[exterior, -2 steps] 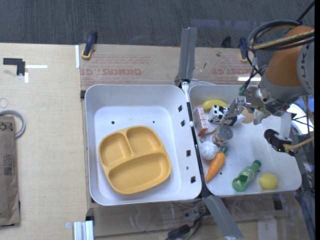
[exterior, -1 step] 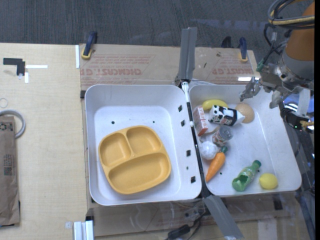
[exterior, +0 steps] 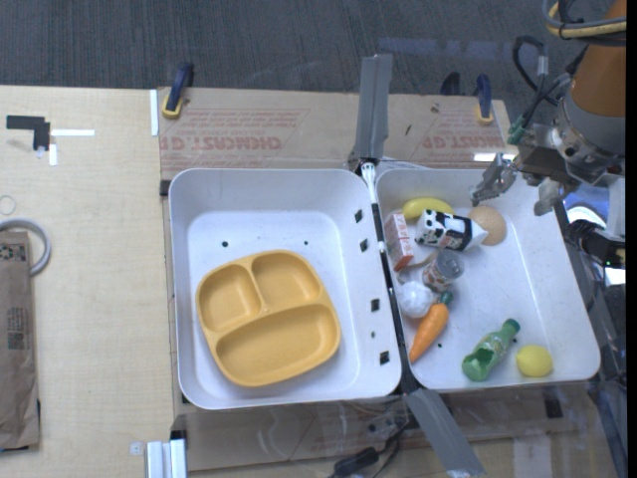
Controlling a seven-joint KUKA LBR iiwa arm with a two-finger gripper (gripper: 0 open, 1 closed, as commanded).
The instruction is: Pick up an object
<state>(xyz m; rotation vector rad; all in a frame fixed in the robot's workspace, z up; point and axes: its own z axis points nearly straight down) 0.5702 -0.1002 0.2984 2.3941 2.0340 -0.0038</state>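
Note:
My gripper (exterior: 520,191) hangs over the far right part of the right bin (exterior: 542,277), open, with nothing between its fingers. Just below and left of it lies a beige rounded object (exterior: 489,225). Beside that are a black-and-white toy (exterior: 443,230) and a banana (exterior: 426,207). Further left a red-and-white carton (exterior: 398,240) leans near the bin's left wall. Toward the front lie a small grey piece (exterior: 448,265), a white ball (exterior: 415,297), a carrot (exterior: 428,329), a green bottle (exterior: 491,350) and a lemon (exterior: 534,360).
The left bin (exterior: 249,207) holds a yellow divided plate (exterior: 269,317). A grey divider bar (exterior: 374,108) rises between the bins at the back. Cardboard (exterior: 269,127) lies behind the bins, and a brown bag (exterior: 15,337) rests at the far left.

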